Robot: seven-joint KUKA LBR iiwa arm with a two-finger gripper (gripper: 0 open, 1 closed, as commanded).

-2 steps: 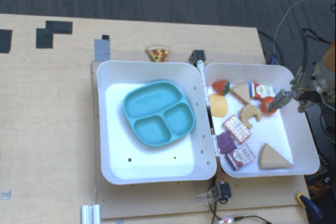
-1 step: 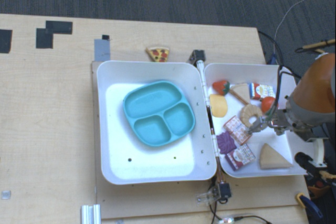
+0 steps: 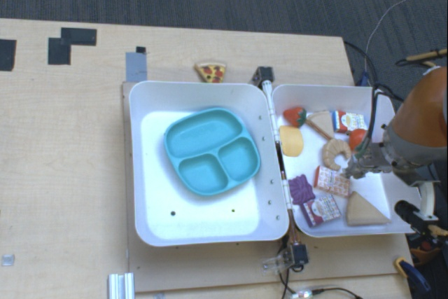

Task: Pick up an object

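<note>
The arm (image 3: 420, 126) comes in from the right over the right bin (image 3: 378, 91), its orange band above the grey wrist. The gripper (image 3: 353, 168) hangs low over the middle of that bin, its tip just beside the croissant (image 3: 336, 150) and above the red-and-white packet (image 3: 332, 181). I cannot tell how the fingers stand, as they blur into the clutter below, and nothing shows plainly between them.

The right bin holds the loose things. A strawberry (image 3: 295, 115) lies near the upper left corner, with a yellow piece (image 3: 291, 141) just below it. A tan wedge (image 3: 322, 124) sits to the right of the strawberry, and a small carton (image 3: 346, 121) lies near the top edge, with a red piece (image 3: 358, 138) just below it, close to the wrist. A purple piece (image 3: 302, 189) lies by the left wall, a second packet (image 3: 322, 209) sits below it near the front edge, and a beige triangle (image 3: 365, 210) rests in the lower right corner.

The left bin (image 3: 140, 150) holds a blue tray (image 3: 211, 150) with three compartments, lying at a tilt to the bin's walls.

On the bench (image 3: 63, 171) behind the bins lies a pizza slice (image 3: 211, 71), apart from both
</note>
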